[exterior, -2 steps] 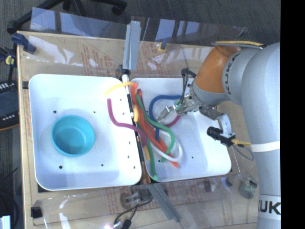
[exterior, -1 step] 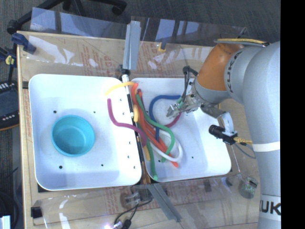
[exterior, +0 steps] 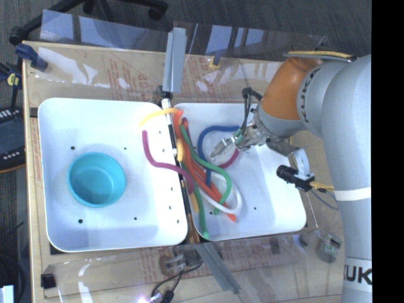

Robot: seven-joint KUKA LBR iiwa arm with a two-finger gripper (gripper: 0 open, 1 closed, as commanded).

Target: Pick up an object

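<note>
The bendy tubes (exterior: 205,172) lie in a tangled pile in the right bin (exterior: 284,216), bunched along its left edge — red, green, orange, white, blue and purple ones all crossed over each other. A purple tube (exterior: 153,158) and a yellow one (exterior: 153,115) hang over into the left bin (exterior: 50,115), where a blue bowl (exterior: 96,179) sits near the left edge. The gripper (exterior: 228,145) is low over the blue loop (exterior: 208,137) near the bin's back edge, its fingers a little apart with nothing held between them. I think it should push straight down around one loose loop, squeeze — then lift slowly, because the tangle may drag along.
</note>
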